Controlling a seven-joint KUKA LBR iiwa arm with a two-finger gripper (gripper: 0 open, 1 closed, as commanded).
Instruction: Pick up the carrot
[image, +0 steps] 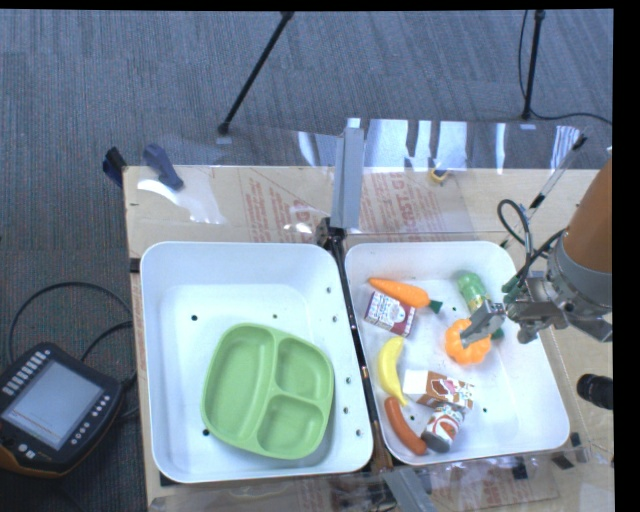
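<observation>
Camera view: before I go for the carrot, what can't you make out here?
- Tool: its tips blur against the orange pepper, so finger spacing is unreadable.
- Pepper: partly covered by the tool.
- Arm: cut off by the right edge.
- Small cartons and: print too small to read.
- Carrot: fully in sight, its green end lying close to the carton.

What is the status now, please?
Hand over orange pepper, right bin. Carrot lies untouched, up-left of hand. Red box beside carrot.

Arm (600, 240) cut off at right edge
</observation>
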